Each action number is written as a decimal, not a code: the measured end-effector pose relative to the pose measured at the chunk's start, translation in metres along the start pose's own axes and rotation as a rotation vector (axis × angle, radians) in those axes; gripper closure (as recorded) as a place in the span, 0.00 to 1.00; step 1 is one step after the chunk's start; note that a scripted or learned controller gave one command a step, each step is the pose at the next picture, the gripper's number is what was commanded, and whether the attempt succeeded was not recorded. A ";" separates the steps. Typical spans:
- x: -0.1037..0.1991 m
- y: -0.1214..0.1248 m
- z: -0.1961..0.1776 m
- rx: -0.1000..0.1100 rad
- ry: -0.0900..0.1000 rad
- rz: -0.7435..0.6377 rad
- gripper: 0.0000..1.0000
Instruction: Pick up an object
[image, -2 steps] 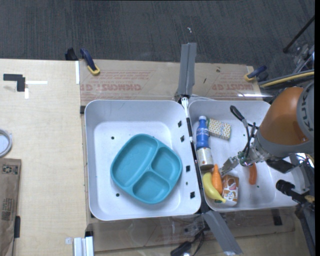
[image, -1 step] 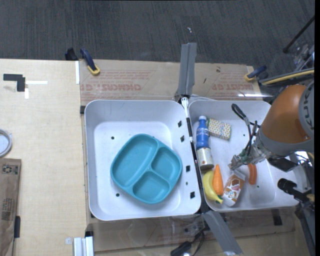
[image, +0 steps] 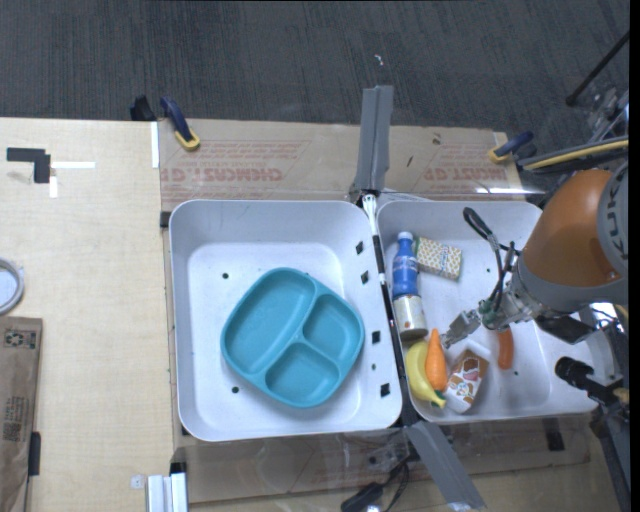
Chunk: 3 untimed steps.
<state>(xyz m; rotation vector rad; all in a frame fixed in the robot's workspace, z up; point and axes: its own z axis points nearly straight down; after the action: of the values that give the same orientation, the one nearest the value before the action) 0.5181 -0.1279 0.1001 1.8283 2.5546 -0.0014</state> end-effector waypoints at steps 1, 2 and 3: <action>0.009 -0.037 0.007 -0.004 -0.002 -0.048 0.00; 0.008 -0.032 -0.004 -0.016 -0.009 -0.046 1.00; 0.056 -0.012 -0.144 -0.001 -0.001 -0.017 1.00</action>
<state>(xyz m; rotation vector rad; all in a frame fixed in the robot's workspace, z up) 0.4888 -0.0784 0.2439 1.8059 2.5688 -0.0009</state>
